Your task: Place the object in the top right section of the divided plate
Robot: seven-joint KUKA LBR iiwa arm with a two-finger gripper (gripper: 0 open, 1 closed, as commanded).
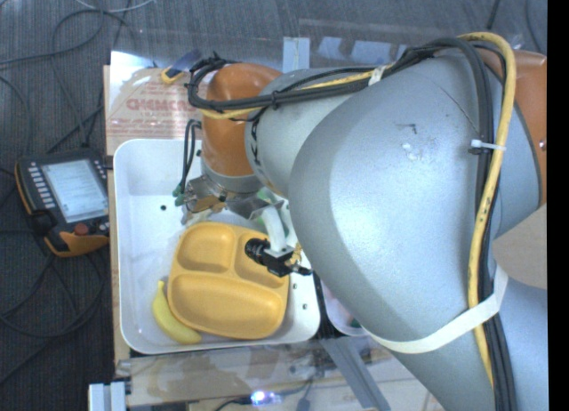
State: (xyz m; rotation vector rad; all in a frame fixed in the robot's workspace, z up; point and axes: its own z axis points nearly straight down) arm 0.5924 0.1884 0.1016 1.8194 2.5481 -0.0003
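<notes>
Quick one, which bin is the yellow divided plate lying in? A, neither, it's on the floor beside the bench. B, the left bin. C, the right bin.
B: the yellow divided plate rests on the floor of the left white bin, near its front wall.

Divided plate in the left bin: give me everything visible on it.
The divided plate is yellow-orange, plastic-looking, with rounded corners and raised ridges splitting it into one large section and smaller upper ones. It lies face up in the near right part of the white bin. The arm covers its upper right corner. A yellow banana-shaped thing pokes out at its lower left edge.
</notes>
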